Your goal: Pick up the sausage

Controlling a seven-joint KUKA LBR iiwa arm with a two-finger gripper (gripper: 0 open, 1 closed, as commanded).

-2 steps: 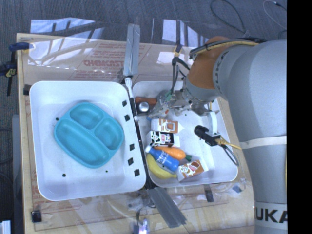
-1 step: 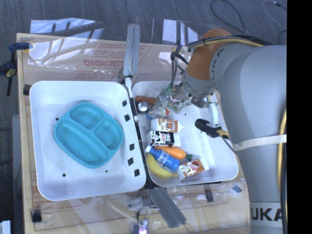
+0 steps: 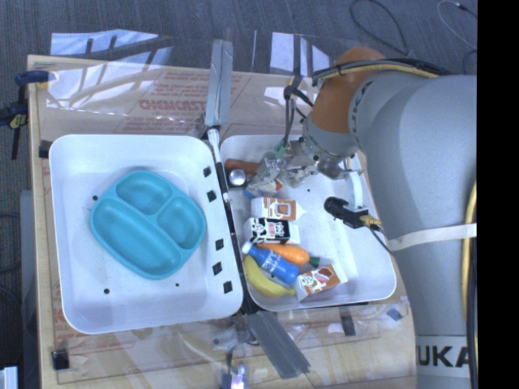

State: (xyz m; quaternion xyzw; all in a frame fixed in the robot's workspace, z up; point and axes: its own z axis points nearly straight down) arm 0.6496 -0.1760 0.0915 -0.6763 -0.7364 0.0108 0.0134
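Gripper (image 3: 272, 173) low in right bin's (image 3: 375, 259) far-left corner, beside brown sausage (image 3: 243, 168); finger state could not be told.

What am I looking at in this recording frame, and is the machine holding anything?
One fixed camera looks down at a slant on a bench with two shallow white bins. The big grey arm with an orange band is a robot reaching in from the right. Its end effector hangs over the right bin, near a brownish item that may be the sausage; whether it grips anything is unclear. That bin also holds small cartons, a blue bottle, a carrot and a banana. The left bin holds a blue divided plate.
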